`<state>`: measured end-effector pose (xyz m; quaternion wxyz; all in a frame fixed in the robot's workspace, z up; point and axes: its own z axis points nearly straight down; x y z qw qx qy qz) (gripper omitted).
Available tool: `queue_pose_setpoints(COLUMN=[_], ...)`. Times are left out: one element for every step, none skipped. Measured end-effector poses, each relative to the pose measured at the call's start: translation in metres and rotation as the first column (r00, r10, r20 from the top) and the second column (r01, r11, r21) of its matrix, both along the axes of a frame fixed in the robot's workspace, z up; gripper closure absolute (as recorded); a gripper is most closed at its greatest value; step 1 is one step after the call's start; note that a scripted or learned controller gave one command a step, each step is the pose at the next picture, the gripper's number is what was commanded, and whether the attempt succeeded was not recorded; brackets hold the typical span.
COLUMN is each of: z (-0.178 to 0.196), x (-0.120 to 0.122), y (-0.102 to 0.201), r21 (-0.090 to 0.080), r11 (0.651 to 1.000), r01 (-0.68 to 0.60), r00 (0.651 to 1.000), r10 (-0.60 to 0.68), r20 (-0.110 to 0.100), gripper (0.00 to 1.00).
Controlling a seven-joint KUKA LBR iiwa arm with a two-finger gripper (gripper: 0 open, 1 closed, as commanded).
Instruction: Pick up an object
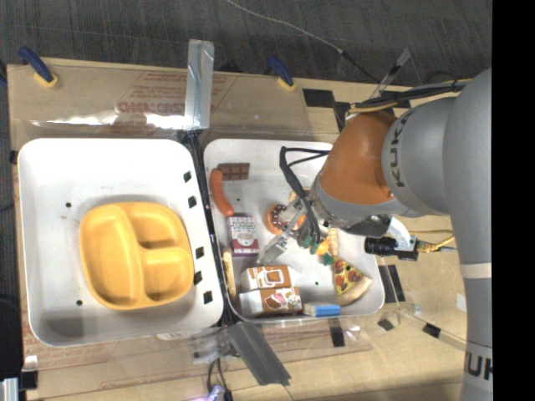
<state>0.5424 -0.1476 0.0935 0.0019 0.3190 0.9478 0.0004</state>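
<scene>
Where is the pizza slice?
The triangular toy pizza slice lies in the right white plastic bin, near its lower right corner, just below the end effector and right of the brown cartons.

Left shallow white plastic bin [50, 165]: one yellow compartmented plastic tray [136, 253]. Right shallow white plastic bin [251, 153]: brown ridged chocolate bar [233, 171] at the far left corner; orange toy hot dog [222, 192] along the left wall; maroon-and-white carton [243, 232]; brown-and-white carton [270, 291]; pizza slice [349, 280], yellow with red spots. Arm [418, 157]: grey, orange band.
</scene>
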Motion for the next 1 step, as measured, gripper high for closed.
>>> queue_pose_setpoints(z=[-0.0004], x=[0.0589], y=[0.002], r21=[-0.001], r11=[0.978], r01=[-0.208], r00=[0.978], r10=[0.208], r20=[-0.002], gripper=[0.0])
